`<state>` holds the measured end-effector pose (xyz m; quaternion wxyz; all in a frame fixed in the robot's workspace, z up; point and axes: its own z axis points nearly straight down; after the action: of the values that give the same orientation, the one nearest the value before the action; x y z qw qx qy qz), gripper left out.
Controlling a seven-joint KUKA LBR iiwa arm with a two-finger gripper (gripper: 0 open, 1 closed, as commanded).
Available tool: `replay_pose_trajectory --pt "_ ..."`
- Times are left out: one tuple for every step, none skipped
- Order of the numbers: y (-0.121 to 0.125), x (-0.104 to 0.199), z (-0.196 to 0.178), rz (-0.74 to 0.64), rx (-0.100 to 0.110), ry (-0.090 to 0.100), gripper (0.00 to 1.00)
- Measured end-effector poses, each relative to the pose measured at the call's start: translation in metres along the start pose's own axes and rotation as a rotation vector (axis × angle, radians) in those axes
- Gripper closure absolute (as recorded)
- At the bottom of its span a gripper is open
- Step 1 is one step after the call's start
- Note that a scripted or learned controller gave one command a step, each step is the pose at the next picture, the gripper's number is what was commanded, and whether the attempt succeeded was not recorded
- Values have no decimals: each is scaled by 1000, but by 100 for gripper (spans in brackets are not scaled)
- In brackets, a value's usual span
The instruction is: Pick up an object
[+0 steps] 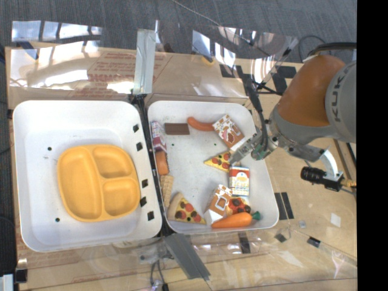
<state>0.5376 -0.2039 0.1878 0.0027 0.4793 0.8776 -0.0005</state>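
The gripper [242, 152] hangs over the right side of the right bin [262, 190], just above the pizza slice [219, 160] that lies near the bin's middle; whether its jaws are spread or pressed together cannot be told from this angle. Just behind it a small gingerbread-house box [228, 130] lies tilted beside a sausage [200, 124] and a brown chocolate bar [176, 128]. Toward the front edge sit a juice carton [240, 180], another house-printed box [219, 200], a carrot [232, 221] and a second pizza slice [184, 210], with an ice-cream cone [167, 188] along the left wall. The left bin [30, 162] holds a yellow divided plate [79, 193].
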Motion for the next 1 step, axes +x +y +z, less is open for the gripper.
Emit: replay_pose_trajectory --pt "15 51 82 185 6 9 100"
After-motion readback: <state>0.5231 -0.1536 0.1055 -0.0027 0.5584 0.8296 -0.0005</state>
